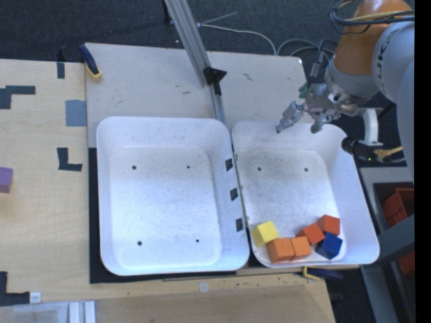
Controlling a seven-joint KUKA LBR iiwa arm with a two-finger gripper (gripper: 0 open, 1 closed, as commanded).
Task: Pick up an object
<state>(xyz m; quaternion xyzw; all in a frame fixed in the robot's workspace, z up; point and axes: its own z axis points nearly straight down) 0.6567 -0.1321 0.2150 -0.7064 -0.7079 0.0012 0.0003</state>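
Blocks (pixel 300 241) at right bin's (pixel 350 173) 6 o'clock — likely rigid, light; pinch flat opposite faces. Gripper (pixel 300 124) spread, empty, 12 o'clock.

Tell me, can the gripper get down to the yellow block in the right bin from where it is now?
Probably yes. The gripper hangs over the right bin's far end, and the yellow block lies exposed at the near end, orange blocks only on one side.

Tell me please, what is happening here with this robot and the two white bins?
A grey robot arm is set to pick up an object. Its gripper hangs open over the far edge of the right bin, holding nothing. The blocks lie clustered in that bin's near corner: a yellow block, several orange blocks and a blue block. No block is grasped yet.
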